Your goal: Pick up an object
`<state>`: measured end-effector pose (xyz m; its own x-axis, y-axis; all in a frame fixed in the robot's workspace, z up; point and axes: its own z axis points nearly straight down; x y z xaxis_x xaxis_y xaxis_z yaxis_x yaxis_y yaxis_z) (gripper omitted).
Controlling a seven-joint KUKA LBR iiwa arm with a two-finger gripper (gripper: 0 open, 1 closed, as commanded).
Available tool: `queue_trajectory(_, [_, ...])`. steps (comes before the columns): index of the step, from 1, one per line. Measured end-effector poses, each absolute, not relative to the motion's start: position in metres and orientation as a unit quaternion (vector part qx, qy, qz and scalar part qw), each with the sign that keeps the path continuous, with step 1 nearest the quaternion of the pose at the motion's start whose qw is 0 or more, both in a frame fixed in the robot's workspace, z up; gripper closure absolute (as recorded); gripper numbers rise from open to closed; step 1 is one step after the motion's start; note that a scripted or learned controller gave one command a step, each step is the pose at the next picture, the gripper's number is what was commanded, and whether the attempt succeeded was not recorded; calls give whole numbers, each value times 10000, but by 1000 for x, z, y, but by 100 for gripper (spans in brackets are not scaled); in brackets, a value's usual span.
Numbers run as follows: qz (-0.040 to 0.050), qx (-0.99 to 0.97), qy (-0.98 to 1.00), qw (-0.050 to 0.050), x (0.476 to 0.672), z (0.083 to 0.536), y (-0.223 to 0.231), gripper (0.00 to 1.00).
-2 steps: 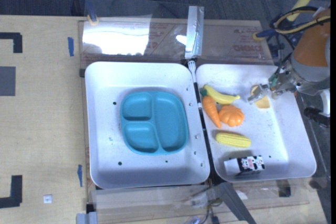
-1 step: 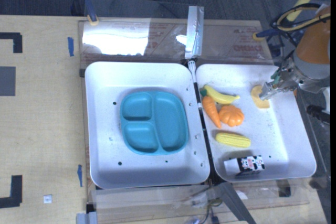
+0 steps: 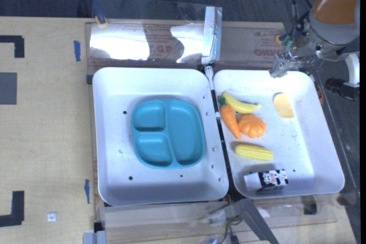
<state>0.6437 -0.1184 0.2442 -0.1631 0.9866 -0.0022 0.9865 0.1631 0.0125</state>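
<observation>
Pale wooden counter [image 3: 40,140] under a dark carpeted floor edge, marked with black corner brackets and scraps of blue tape. Two shallow white bins side by side on it, touching along the middle.

In the left bin [image 3: 108,94]: a teal divided plate [image 3: 168,133], lying flat near the centre. Behind that bin, a shiny clear sheet [image 3: 148,37] standing against brown cardboard.

In the right bin [image 3: 320,163]: a cluster of toy food close to the dividing wall. Yellow banana [image 3: 240,103] farthest back, orange carrot [image 3: 230,121] just below it and slanting toward the near side, round orange fruit [image 3: 252,126] touching the carrot's right side, ear of corn [image 3: 253,151] just in front of those. Apart to the right, a pale yellow piece [image 3: 283,105] lying alone. Near the front wall, a small black-and-white box [image 3: 269,179].

At the upper right, the grey arm with its orange band [image 3: 337,6], cables looping above. Below it the gripper [image 3: 284,61], over the far rim of the right bin, well apart from the food cluster and nearest the pale yellow piece. Nothing seen held in it; open or closed, impossible to tell.
</observation>
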Motion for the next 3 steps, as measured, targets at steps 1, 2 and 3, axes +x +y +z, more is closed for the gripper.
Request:
queue_trajectory(1, [15,6044,7967,28,666,244,-64,100])
queue_trajectory(2, [12,6048,7964,30,666,244,-65,0])
queue_trajectory(3, [-11,6562,7546,-21,658,198,-37,0])
